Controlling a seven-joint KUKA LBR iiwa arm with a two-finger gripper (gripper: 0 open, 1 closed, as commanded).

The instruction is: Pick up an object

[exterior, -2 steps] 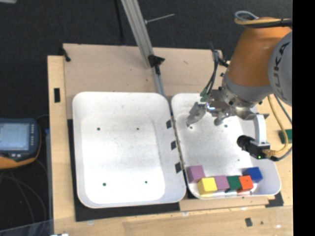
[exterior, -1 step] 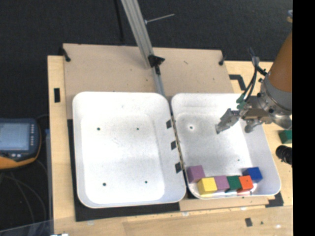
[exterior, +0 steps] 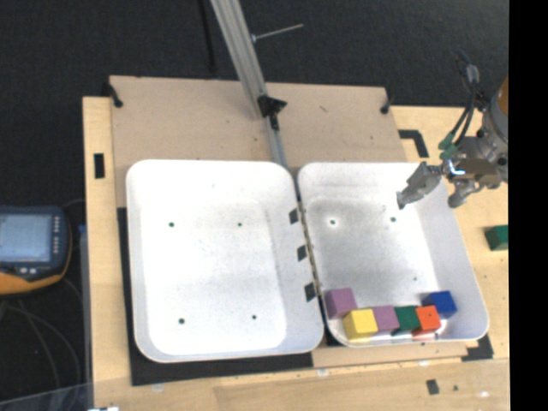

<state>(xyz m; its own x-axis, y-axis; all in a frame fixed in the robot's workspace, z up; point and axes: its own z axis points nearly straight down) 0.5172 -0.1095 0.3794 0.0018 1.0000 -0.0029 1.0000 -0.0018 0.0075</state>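
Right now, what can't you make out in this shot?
- Claw: open or shut unclear, too small and blurred in the camera view.
- Arm: cut off by the right edge.
- Green object on the bench: partly cut by the right edge.
- Blocks in the right bin: packed together, count uncertain.

Two white bins (exterior: 214, 255), with purple (exterior: 341, 300), yellow (exterior: 360, 323), green (exterior: 406, 318), orange (exterior: 427, 318) and blue (exterior: 440, 302) blocks.

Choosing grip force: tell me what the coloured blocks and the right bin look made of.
Coloured blocks: probably painted wood or hard plastic; crisp cube edges, flat matt colours.
Right bin: likely moulded plastic; smooth white surface, rounded corners, grey scuffing on its floor.
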